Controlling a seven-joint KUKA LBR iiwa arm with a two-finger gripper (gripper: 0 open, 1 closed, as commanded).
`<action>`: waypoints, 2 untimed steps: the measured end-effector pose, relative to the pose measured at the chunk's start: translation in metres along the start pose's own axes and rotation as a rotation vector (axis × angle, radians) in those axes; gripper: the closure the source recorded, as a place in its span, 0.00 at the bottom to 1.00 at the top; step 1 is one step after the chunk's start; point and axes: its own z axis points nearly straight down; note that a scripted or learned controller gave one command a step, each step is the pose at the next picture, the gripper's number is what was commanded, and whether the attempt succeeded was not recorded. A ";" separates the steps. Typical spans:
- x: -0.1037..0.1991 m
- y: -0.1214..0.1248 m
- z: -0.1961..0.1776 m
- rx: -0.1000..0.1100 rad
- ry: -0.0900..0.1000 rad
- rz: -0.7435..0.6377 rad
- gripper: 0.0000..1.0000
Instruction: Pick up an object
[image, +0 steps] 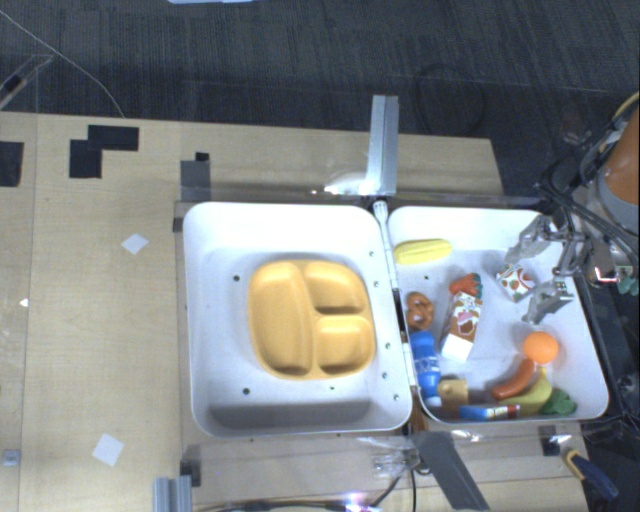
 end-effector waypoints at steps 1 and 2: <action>0.022 -0.026 0.128 -0.001 0.007 0.255 0.00; -0.052 -0.067 0.190 0.000 0.001 0.379 0.00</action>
